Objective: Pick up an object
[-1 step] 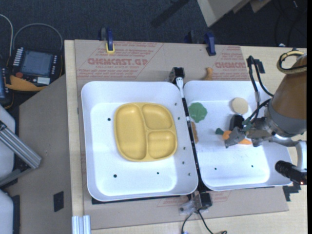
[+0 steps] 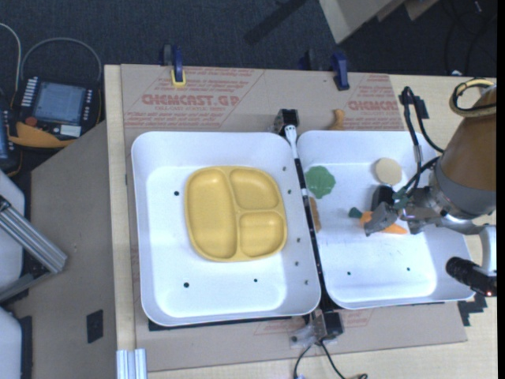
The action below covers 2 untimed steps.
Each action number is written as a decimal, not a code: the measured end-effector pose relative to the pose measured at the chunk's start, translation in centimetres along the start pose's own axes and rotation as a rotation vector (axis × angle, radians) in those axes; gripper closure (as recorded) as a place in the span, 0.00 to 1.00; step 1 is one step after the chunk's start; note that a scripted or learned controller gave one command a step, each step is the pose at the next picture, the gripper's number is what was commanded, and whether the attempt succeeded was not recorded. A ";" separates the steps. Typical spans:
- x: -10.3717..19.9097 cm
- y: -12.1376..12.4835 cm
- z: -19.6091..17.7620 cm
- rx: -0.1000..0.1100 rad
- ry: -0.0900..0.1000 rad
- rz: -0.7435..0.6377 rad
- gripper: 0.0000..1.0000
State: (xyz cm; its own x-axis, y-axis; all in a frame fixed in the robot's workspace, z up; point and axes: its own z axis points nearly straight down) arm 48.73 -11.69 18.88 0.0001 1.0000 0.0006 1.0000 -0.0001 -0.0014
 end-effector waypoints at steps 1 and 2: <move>0.0 0.4 6.2 0.007 0.002 0.001 0.00; 0.0 0.4 10.6 0.001 0.001 0.001 0.00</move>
State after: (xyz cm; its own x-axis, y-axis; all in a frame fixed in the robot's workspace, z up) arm 49.08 -11.67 8.33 0.0016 1.0000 0.0016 1.0000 -0.0016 -0.0022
